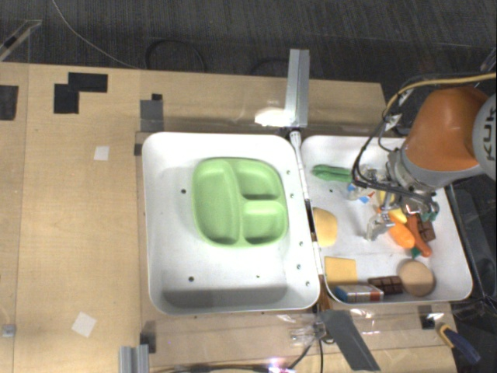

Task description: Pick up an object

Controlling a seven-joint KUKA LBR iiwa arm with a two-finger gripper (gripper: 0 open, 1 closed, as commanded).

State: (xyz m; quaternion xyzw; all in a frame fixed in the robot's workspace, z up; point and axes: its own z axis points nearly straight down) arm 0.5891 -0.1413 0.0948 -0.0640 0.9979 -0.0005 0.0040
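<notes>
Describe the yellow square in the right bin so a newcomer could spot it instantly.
Find the right bin, then its near edge, left side. There lies the yellow square, flat beside the divider. Its neighbour above is rounded and paler; this one has straight edges.

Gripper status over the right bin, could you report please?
Gripper low in the right bin, over the orange carrot. Fingers unclear. Brown ball and yellow block close by.
</notes>
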